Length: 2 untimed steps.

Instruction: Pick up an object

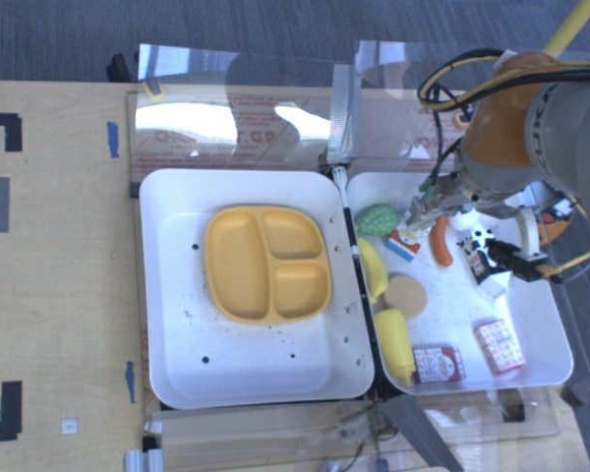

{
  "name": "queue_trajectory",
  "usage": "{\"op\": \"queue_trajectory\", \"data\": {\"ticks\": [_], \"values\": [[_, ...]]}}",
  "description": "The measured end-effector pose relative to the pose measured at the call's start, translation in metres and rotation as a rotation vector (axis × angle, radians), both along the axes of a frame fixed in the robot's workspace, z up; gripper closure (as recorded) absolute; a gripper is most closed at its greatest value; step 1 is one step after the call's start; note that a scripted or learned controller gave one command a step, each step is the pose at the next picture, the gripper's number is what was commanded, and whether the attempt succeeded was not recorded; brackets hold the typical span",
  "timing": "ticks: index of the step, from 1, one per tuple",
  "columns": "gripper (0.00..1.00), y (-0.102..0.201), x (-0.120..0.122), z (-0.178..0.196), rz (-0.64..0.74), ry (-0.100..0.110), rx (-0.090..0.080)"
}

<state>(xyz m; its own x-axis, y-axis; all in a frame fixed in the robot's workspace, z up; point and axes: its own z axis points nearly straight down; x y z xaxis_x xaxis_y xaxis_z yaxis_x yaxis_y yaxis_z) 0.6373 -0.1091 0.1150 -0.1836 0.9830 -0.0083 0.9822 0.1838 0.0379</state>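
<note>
The gripper [435, 207] hangs low over the right bin [541, 313], at about 12 o'clock in that bin. I cannot tell what it has hold of, if anything.

The closest thing to it is a small orange-red sausage [442, 244], just under the gripper at 6 o'clock. It looks like a light plastic toy, smooth and a bit slippery. A good place to grab it is across its thin middle.

A green bumpy ball [378, 219] sits at 9 o'clock from the gripper. A white and red card [404, 242] lies between them. Lower down are a round tan disc [406, 295], a yellow banana [372, 266], a yellow block [393, 342] and two red packets [437, 364] [499, 346].

The left bin [177, 362] holds a yellow tray [267, 263] with three parts.
</note>
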Motion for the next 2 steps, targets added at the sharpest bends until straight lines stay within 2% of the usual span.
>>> {"op": "queue_trajectory", "data": {"ticks": [1, 2], "values": [[0.00, -0.003, -0.002, -0.002, -0.003, 0.005, -0.003], [0.00, -0.021, -0.012, -0.017, -0.122, 0.015, 0.008]]}}
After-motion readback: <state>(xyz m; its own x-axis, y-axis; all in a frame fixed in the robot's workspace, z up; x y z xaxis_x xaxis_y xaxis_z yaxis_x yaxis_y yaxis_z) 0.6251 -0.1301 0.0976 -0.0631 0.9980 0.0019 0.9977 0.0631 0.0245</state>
